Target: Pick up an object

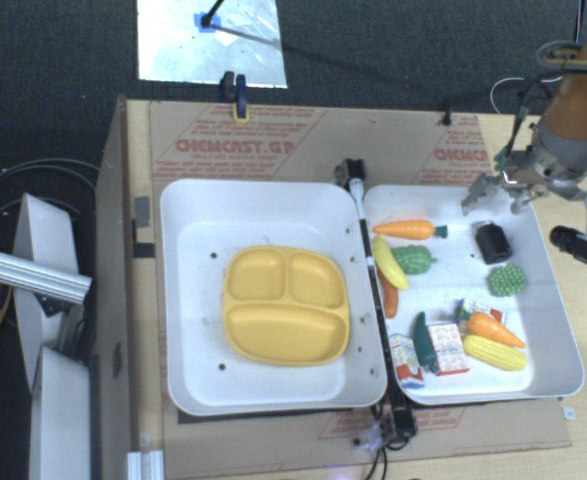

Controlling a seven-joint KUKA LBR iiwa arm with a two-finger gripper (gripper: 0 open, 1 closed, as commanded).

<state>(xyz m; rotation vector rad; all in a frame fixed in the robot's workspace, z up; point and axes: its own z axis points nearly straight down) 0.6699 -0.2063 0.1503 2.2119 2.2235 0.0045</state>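
Note:
My gripper (500, 196) hangs over the back edge of the right bin (553, 363), its two grey fingers spread open with nothing between them. Just in front of it lies a small black block (492, 242). Further items lie in that bin: a carrot (408, 230), a yellow banana (388, 263), a green vegetable (414, 259), a green broccoli ball (507, 280), a second carrot (494, 327), a corn cob (493, 352) and small boxes (446, 348).
The left bin (193, 218) holds a yellow divided plate (286, 303). A black divider rail (365, 238) runs between the bins. Cardboard (273, 138) lies under both. Cables and a metal bar (33, 273) sit at the far left.

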